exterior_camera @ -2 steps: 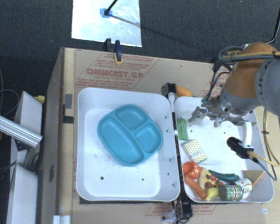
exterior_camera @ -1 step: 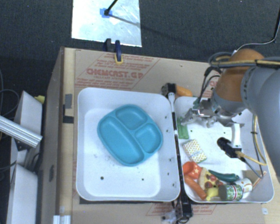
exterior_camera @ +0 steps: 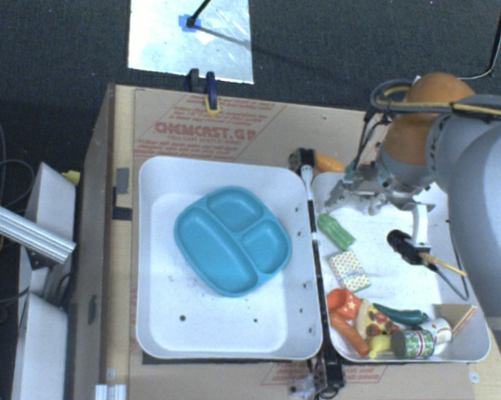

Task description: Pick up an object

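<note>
Tool (exterior_camera: 347, 196) sits at 12 o'clock of the right bin (exterior_camera: 474, 337), low over its floor. Spread or pressed together: can't tell, the wrist blocks the view.

Green block (exterior_camera: 336, 231) lies flat at about 10 o'clock of that bin, near the left wall, just off the tool at its 6 o'clock. Touching or apart: can't tell. Long axis runs 10 o'clock to 4 o'clock.

Checkered pale packet (exterior_camera: 349, 270) is near the block's 5 o'clock end. A heap at the bin's 6 o'clock holds orange-red pieces (exterior_camera: 343, 306), a dark green piece (exterior_camera: 401, 315) and a can (exterior_camera: 418, 342) on its side; its label print is too small to read. Orange item (exterior_camera: 330, 164) is at the 11 o'clock rim, shape unclear.

Left bin (exterior_camera: 150, 231) holds a blue divided plate (exterior_camera: 232, 239). The surface (exterior_camera: 154, 111) carries red print at 12 o'clock: "CHEMCAST" is legible, the rest is too fine. Arm (exterior_camera: 484, 168) is cut off at 3 o'clock.
</note>
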Available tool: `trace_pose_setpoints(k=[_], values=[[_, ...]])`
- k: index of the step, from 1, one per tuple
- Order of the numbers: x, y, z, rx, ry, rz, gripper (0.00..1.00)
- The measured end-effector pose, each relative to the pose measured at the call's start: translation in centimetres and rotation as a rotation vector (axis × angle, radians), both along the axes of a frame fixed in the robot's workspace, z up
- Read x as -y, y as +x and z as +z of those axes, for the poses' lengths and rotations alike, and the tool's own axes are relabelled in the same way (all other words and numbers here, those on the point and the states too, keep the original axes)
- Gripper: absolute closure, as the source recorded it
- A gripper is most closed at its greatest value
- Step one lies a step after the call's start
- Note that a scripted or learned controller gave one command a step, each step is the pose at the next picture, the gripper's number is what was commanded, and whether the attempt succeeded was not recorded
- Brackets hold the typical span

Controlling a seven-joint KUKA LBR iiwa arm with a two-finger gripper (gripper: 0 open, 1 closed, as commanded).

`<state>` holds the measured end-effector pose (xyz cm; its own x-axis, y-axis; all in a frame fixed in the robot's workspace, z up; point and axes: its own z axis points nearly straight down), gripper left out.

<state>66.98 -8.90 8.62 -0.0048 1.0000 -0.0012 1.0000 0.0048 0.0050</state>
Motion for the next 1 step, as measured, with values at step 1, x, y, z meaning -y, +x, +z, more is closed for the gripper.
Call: trace_pose_setpoints(k=[1], values=[[-0.27,-0.04,-0.07,-0.001,0.000,0.000,0.00]])
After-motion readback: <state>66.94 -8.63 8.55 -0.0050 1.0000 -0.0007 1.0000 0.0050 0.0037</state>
